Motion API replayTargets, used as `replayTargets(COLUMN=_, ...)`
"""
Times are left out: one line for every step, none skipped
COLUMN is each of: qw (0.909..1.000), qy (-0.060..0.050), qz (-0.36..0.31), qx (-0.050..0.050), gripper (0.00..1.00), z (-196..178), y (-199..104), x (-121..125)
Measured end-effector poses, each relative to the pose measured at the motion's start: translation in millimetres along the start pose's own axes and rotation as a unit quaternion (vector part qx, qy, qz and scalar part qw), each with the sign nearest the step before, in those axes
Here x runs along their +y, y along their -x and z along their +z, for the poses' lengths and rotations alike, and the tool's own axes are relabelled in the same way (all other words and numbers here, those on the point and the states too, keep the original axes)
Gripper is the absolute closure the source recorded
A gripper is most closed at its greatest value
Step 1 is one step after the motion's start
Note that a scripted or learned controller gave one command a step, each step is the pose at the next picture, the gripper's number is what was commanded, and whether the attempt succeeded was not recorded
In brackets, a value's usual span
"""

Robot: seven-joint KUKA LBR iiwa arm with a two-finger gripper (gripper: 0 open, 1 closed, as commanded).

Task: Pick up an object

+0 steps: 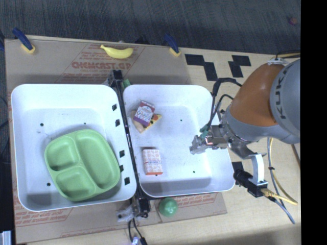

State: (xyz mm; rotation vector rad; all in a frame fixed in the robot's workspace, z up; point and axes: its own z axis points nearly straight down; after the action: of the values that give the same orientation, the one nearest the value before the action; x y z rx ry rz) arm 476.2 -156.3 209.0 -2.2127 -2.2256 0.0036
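In the right bin (173,185) lie a purple snack packet (144,115) near the back left and a small orange-and-white box (152,162) toward the front left. My gripper (200,144) hangs over the right side of this bin, well to the right of both items, with nothing visibly between its fingers. The grey arm with its orange band (260,98) reaches in from the right.
The left bin (30,98) holds a green divided plate (82,163). A yellow banana (117,50) lies on the cardboard behind the bins, and a green ball (167,206) sits in front of the right bin. Cables trail at the right.
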Motion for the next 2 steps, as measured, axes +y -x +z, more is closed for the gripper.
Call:
replayTargets(qw=1.0, qy=0.001, qz=-0.001, qx=0.0, gripper=1.0, z=-7, y=-58, x=1)
replayTargets(qw=1.0, qy=0.002, qz=0.001, qx=-0.001, gripper=1.0, z=-3, y=-23, x=0)
